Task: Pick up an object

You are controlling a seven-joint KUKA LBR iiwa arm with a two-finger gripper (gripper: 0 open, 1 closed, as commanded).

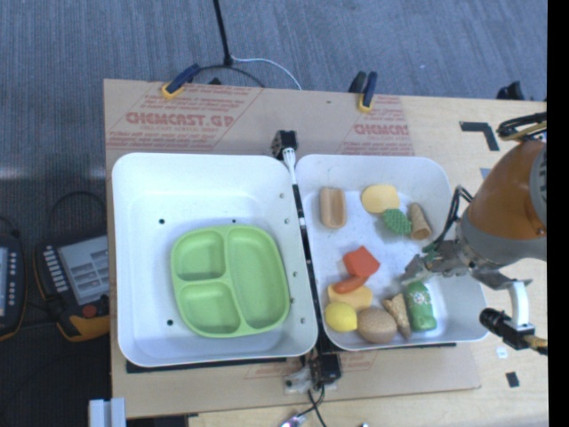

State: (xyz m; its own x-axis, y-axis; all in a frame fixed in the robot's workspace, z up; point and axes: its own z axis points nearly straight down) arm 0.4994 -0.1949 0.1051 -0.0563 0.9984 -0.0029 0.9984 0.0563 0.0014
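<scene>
The right bin [440, 178] holds several toy foods: a tan bread roll [332, 207], a yellow piece [380, 197], a green bumpy piece [396, 221] beside a brown stick [419, 221], a red-orange piece [359, 264], a yellow lemon [340, 317], a brown potato [377, 325] and a green can [420, 306]. My gripper [428, 265] hangs over the right side of this bin, just above the green can. The orange wrist band [508, 198] covers the bin's right edge.
The left bin [142, 189] carries a light green divided tray [231, 278]. A black divider rail [300, 229] runs between the bins. Clamps sit on the bench's far edge, and cables and a pendant lie on the floor at left.
</scene>
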